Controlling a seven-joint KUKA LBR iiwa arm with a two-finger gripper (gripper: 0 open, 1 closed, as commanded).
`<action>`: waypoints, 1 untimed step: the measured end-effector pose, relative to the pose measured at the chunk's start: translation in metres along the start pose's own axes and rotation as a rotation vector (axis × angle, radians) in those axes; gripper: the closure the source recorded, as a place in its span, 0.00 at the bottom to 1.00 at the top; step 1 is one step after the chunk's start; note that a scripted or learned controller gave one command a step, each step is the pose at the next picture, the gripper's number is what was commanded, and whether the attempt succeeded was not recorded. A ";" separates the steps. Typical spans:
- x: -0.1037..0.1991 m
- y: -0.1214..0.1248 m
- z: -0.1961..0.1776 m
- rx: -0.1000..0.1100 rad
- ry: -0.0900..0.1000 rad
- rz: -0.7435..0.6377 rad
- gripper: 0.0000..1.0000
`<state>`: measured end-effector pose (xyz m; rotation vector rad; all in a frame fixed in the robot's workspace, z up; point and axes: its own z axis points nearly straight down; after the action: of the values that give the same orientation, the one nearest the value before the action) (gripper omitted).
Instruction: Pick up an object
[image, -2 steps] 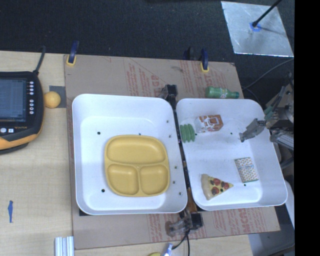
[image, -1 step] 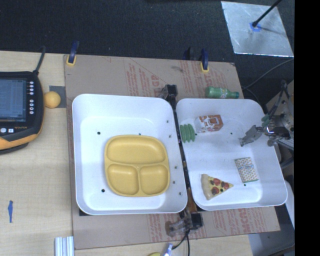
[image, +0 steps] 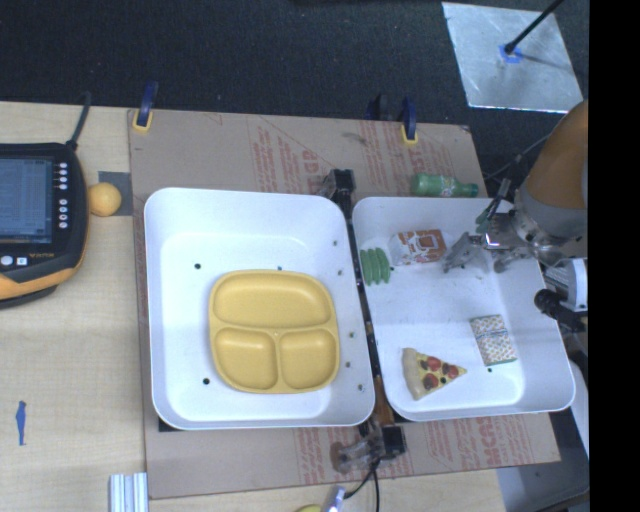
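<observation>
A grey robot arm (image: 560, 170) with an orange band reaches in from the right edge of the frame, its gripper (image: 487, 248) low over the upper right part of the right bin (image: 540, 395). The metal fingers (image: 462, 255) splay toward the left, but whether they are wide or narrow cannot be told from this slant; nothing is seen between them.

Four small objects lie in the right bin. A green ridged piece (image: 375, 266) rests at its left wall, in the upper part. Just right of it sits a small brown-and-white packet (image: 421, 245), near the fingers and apart from them. A toy pizza slice (image: 430, 372) lies in the lower middle of the bin, and a pale patterned block (image: 494, 339) lies above and to the right of it, near the right wall.

The left bin (image: 170, 300), touching the right one along the centre of the frame, holds a yellow three-compartment tray (image: 272, 330) lying flat in its middle.

Both bins rest on a cardboard sheet (image: 300, 150) on the counter (image: 70, 400). A green bottle (image: 443, 186) lies on its side just above the right bin. At the far left sit a handheld control pendant (image: 35, 220) and, beside it, a yellow ball (image: 104, 198).
</observation>
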<state>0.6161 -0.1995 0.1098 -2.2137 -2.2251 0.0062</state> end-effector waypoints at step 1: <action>0.052 0.035 0.017 0.029 -0.001 0.001 0.00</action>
<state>0.6505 -0.1469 0.0929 -2.2003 -2.2102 0.0396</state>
